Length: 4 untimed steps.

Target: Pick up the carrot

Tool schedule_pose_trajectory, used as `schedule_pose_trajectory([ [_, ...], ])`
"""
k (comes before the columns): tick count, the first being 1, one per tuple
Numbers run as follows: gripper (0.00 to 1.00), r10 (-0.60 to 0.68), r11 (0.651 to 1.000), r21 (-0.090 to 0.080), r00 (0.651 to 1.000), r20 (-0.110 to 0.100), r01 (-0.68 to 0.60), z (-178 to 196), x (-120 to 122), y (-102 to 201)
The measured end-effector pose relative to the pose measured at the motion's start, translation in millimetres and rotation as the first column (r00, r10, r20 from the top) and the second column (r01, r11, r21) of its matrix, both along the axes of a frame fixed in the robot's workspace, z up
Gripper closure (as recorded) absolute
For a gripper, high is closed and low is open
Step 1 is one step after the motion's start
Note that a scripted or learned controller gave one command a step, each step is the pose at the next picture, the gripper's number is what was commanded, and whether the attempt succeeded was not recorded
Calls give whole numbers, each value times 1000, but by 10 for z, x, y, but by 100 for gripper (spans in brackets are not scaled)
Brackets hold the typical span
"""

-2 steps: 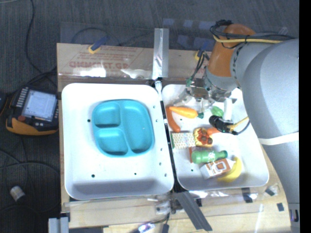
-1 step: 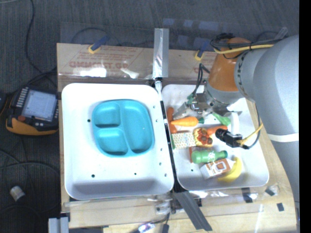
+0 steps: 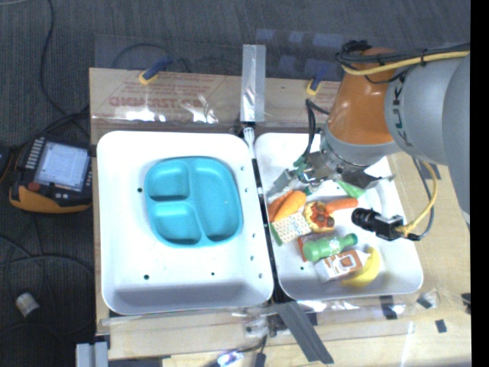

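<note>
Dark carpet around bench, two white bins, arm over right bin (image 3: pixel 397 277).
Left bin (image 3: pixel 122 281) holds blue divided tray (image 3: pixel 191 201). Carrot (image 3: pixel 287 203) lies near right bin's left wall, beside waffle piece (image 3: pixel 289 225), green bottle (image 3: pixel 327 245), banana (image 3: pixel 367 270). Gripper (image 3: pixel 294 176) hovers just above carrot, fingers spread, nothing between them.

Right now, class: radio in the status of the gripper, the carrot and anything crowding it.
Gripper low in right bin, nothing seen held. Carrot just below it. Waffle toy and pizza slice crowd carrot.
</note>
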State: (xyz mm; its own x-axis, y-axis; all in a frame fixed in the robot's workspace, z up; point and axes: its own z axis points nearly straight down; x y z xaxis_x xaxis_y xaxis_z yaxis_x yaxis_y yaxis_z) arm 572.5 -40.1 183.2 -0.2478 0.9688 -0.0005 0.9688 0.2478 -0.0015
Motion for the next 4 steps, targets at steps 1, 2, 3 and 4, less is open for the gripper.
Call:
schedule_pose_trajectory([
  [1,0,-4,1000,1,1000,0,4,2,-126,-320],
  [2,0,-57,998,2,998,-1,57,-4,-92,-67],
  [3,0,-94,996,-2,996,2,94,1526,50,537],
  [4,0,34,999,-1,999,-2,-34,171,203,-42],
])
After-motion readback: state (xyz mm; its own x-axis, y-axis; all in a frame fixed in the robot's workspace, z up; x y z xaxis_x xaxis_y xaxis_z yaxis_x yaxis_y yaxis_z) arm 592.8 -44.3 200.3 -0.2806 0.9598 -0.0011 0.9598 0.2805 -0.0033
